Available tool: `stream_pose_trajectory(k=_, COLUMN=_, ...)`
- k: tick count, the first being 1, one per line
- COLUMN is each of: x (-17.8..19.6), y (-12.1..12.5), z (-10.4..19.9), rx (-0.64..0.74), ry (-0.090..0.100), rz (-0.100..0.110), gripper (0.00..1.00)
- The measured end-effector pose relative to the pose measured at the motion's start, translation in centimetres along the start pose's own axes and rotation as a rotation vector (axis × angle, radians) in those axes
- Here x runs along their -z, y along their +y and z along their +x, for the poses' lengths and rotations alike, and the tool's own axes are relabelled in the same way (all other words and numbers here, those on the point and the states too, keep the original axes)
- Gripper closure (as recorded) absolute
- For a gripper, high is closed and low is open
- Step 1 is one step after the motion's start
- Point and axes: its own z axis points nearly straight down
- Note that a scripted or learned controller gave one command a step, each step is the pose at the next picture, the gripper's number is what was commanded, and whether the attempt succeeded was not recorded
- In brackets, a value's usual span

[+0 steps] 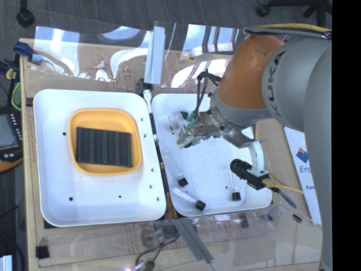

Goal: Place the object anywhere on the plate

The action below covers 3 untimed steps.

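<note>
Your left bin (51,196): yellow plate (104,143) at centre, dark ridged insert inside. Right bin (169,109): small clear tubes (189,197) with black caps near front edge. Pincer (188,133) near bin's back-left; you can't tell its grip.

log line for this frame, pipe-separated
arm over right bin | gripper low inside it | grasp unclear | yellow plate in left bin | place pending

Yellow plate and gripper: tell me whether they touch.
Apart. The camera view shows the gripper over the right bin, while the yellow plate lies in the left bin.
</note>
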Motion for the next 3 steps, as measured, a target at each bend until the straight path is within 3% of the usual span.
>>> stream_pose_trajectory(k=1, x=-3.2, y=8.5, z=-0.1, rx=0.274, ry=0.000, rz=0.000, gripper=1.00)
stream_pose_trajectory(k=2, x=-5.2, y=4.9, z=4.0, rx=0.409, ry=0.001, rz=0.003, gripper=1.00)
stream_pose_trajectory(k=3, x=-5.1, y=4.9, z=4.0, rx=0.409, ry=0.001, rz=0.003, gripper=0.00)
